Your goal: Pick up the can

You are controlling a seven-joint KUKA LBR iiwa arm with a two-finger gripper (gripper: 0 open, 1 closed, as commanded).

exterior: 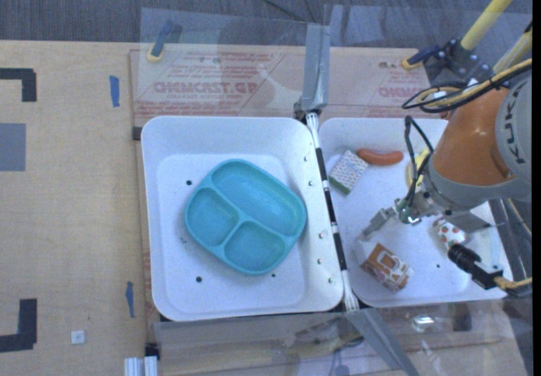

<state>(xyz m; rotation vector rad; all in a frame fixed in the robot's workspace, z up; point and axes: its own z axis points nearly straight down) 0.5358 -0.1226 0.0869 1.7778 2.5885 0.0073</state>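
Observation:
A short brown object with an orange and white label [386, 267], which may be the can, lies on its side near the front of the right bin [372, 290]. My gripper [376, 224] hangs just above and slightly behind it, reaching left from the orange-banded wrist [469, 155]. Nothing shows in the gripper, and a small gap separates it from the brown object. A red and white rounded item [450, 233] lies to the right, partly hidden under the arm.
The right bin also holds a white and green box [347, 171], an orange sausage-shaped piece [380, 156] and a yellow item [412, 170] beside the arm. A blue divided plate [245, 215] lies in the left bin [169, 155]. A ridge [325, 197] separates the bins.

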